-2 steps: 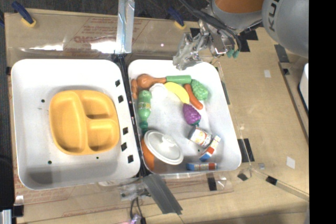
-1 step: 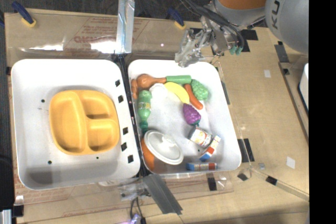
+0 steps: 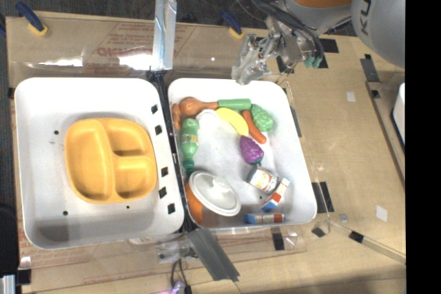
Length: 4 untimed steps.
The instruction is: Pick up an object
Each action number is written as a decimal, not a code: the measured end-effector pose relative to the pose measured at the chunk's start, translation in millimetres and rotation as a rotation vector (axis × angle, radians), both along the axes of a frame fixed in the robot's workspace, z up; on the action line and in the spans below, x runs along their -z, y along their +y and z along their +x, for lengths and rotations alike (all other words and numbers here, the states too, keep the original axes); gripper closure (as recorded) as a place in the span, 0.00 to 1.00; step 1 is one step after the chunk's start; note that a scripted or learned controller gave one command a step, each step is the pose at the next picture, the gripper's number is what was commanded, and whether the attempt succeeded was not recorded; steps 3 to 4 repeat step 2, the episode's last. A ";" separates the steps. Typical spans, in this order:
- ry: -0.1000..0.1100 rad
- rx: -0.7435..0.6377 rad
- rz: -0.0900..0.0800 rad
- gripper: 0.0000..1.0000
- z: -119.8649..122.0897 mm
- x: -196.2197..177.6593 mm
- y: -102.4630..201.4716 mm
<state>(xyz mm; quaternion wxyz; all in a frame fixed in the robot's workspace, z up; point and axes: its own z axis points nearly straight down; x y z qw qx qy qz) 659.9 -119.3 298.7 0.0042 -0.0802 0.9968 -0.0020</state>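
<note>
White bins, two of them: the left bin (image 3: 34, 169) has one yellow divided tray (image 3: 110, 158), the right bin (image 3: 296, 169) has a jumble of toy food (image 3: 238, 124) plus one orange pot (image 3: 210, 200), while the gripper (image 3: 251, 65) hangs above its far rim, apparently empty, though honestly can't tell how open.

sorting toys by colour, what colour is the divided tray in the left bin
Yellow-orange. The divided tray shows plainly in the camera view.

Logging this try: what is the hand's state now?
Hand: above the right bin's far rim, holding nothing; open or shut cannot be told.
</note>
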 end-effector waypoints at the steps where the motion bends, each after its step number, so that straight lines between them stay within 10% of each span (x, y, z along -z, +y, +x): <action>1: -0.005 -0.001 -0.001 1.00 1.1 -11.6 0.2; 2: 0.010 -0.242 0.002 1.00 -2.8 19.6 -21.8; 4: 0.010 -0.242 0.002 1.00 -2.8 19.6 -21.8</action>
